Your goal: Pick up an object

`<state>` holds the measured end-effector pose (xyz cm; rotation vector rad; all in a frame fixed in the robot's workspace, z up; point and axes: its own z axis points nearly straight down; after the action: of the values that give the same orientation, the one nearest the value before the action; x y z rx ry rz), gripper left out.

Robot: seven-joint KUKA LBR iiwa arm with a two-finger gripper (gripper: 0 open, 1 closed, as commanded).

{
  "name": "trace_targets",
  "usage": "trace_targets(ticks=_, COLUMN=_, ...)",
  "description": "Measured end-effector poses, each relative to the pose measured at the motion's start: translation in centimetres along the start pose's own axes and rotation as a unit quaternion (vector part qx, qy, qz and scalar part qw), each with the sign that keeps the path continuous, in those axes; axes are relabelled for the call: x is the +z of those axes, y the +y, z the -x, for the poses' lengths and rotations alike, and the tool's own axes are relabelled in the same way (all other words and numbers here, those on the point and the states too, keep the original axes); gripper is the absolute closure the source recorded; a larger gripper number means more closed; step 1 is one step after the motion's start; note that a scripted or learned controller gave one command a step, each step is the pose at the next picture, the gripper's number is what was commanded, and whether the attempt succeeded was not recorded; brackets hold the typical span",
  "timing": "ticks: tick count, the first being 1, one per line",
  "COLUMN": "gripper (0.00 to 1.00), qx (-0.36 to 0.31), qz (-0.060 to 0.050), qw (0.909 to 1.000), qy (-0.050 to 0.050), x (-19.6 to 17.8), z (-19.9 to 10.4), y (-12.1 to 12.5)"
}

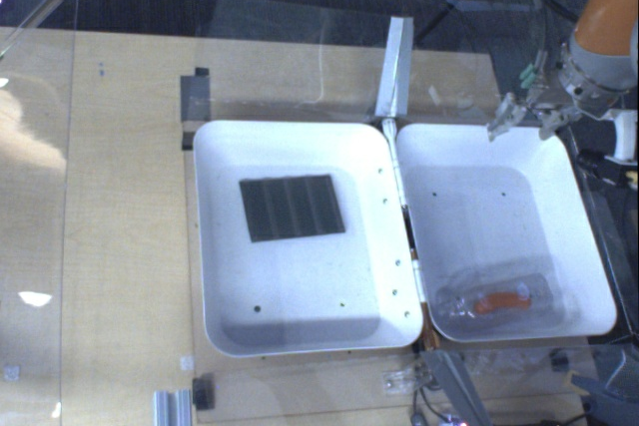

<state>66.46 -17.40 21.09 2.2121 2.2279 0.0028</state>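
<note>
A clear plastic bottle with an orange piece inside (496, 299) lies on its side near the front edge of the right bin (469, 195). A dark grey ridged rectangular pad (292, 207) lies flat in the left bin (300, 314). My gripper (524, 122) hangs over the far right corner of the right bin, well behind the bottle. Its two fingers stand apart with nothing between them. The orange band of the arm (611, 5) sits above it at the right edge.
A metal bar (395, 65) stands upright behind the gap between the bins. A transparent sheet covers the bench at the left. Cables and brackets lie along the bench's front right edge (449, 394).
</note>
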Motion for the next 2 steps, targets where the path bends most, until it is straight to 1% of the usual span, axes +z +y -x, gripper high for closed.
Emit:
trace_targets(ticks=1, gripper=0.0, qx=0.077, qz=0.0, qw=0.997, qy=0.0, x=0.8, z=0.9, y=-8.7)
trace_targets(ticks=2, gripper=0.0, qx=0.18, qz=0.001, qw=0.9836, qy=0.0, x=-3.9, z=2.1, y=-10.2)
